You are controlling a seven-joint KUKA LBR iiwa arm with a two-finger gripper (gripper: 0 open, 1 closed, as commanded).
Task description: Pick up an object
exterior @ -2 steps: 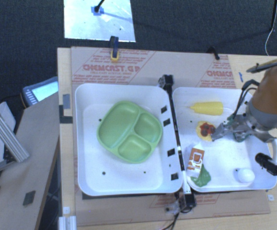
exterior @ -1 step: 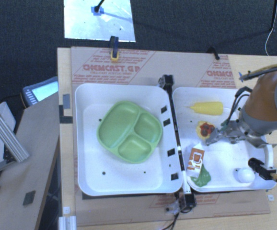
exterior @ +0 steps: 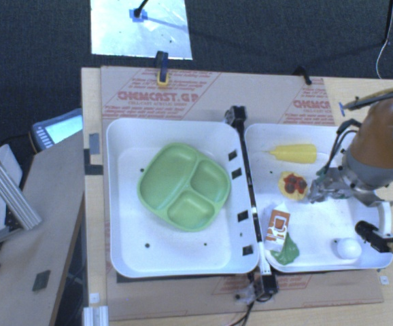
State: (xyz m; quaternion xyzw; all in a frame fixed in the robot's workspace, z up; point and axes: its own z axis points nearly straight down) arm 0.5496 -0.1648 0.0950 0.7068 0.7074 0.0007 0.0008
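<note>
So the arm's reaching in from the right w/ the gripper (exterior: pixel 321 190) down low in the right bin (exterior: pixel 319 240), and the closest thing to it is the small red-and-yellow round piece (exterior: pixel 293 184), just to the left of the tip, pretty much touching or a hair apart, can't tell which. Also can't tell if the fingers are open or closed; that end is a dark grey blur from this angle, and nothing is visibly between them.

That round piece has no real long axis, so approach angle prob doesn't matter much; my guess is it just needs a small shift left and down.

Other stuff in the same bin:
- yellow corn-looking piece (exterior: pixel 295 153) near the back wall, smooth plastic, long axis running left-right, a bit up and left of the tip
- orange/white flat card thing (exterior: pixel 277 224) w/ a green leafy piece (exterior: pixel 287 251) just below it, front left corner
- white ball (exterior: pixel 348 248) at the front right, beside a black part of the arm

Left bin (exterior: pixel 125 250) has a light green divided plate (exterior: pixel 184 187), glossy, 3 compartments, well apart from the arm. Both bins sit on a cardboard sheet (exterior: pixel 183 94) on the desk.
</note>
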